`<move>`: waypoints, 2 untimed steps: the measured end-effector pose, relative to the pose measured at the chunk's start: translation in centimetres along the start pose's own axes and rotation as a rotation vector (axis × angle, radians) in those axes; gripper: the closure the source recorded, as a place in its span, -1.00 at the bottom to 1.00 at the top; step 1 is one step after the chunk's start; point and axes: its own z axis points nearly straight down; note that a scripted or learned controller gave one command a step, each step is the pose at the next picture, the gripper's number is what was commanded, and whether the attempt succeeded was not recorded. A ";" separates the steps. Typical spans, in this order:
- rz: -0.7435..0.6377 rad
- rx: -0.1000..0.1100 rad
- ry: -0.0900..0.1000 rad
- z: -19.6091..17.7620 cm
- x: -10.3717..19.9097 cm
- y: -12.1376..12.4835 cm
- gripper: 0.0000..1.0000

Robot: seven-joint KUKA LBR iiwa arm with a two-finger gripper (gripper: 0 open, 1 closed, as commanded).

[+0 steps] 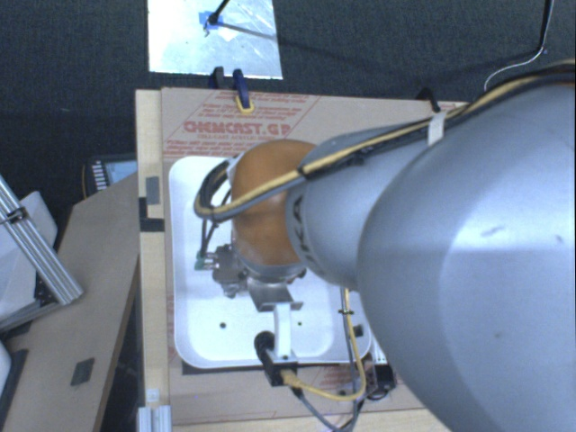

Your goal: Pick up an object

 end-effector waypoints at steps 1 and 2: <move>0.001 0.000 0.000 -1.0 0.0 0.1 1.00; 0.001 0.000 0.001 -2.1 0.0 0.1 1.00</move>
